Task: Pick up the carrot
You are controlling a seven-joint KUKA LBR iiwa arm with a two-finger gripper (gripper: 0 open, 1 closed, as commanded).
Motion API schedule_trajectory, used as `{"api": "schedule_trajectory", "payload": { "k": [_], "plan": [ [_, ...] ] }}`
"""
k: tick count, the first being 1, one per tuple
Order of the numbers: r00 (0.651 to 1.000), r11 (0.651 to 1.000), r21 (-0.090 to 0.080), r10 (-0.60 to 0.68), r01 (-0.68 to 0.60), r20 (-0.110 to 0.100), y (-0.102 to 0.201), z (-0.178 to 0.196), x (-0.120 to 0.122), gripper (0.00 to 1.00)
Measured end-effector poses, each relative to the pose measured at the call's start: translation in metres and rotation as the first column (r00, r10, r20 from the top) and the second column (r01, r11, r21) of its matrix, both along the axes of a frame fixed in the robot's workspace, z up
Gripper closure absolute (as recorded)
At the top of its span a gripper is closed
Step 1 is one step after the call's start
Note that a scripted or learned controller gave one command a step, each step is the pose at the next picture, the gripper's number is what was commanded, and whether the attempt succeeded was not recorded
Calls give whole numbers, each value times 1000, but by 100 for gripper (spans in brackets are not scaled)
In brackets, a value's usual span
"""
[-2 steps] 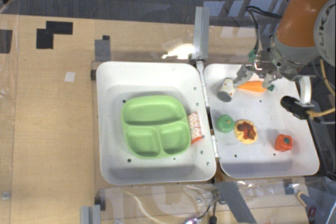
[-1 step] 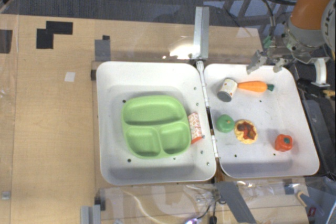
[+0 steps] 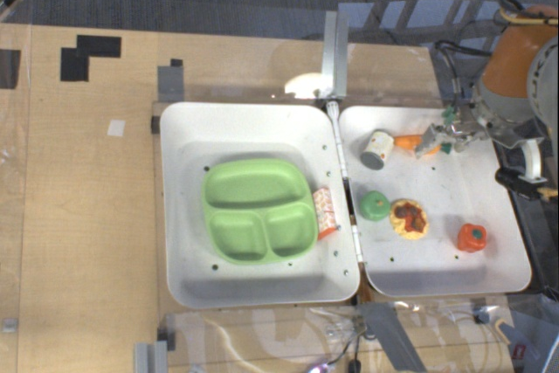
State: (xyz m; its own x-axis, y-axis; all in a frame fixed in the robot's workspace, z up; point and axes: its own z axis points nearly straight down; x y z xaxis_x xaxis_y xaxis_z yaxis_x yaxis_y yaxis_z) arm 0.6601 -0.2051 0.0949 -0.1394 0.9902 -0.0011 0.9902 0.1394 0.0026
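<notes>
Toward two o'clock in the right bin [image 3: 489, 275], we see the gripper [image 3: 437, 141] low over the carrot [image 3: 406, 142], which lies just beside a grey cup [image 3: 377, 148] and seems unlifted, its grip state unclear.

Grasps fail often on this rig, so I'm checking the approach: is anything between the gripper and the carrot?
Nothing visible. The gripper is right at the carrot, at its right end. The grey cup lies on the carrot's far, left side, not in the path.
</notes>
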Motion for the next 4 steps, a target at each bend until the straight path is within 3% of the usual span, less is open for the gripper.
{"api": "schedule_trajectory", "payload": {
  "k": [1,2,3,4],
  "plan": [
    [987,987,-4,161,-161,6,1,80,11,0],
    [864,864,-5,503,-503,4,1,51,11,0],
    [619,619,-9,786,-786,3,0,45,7,0],
    [272,272,-10,962,-962,0,1,44,3,0]
  ]
}}
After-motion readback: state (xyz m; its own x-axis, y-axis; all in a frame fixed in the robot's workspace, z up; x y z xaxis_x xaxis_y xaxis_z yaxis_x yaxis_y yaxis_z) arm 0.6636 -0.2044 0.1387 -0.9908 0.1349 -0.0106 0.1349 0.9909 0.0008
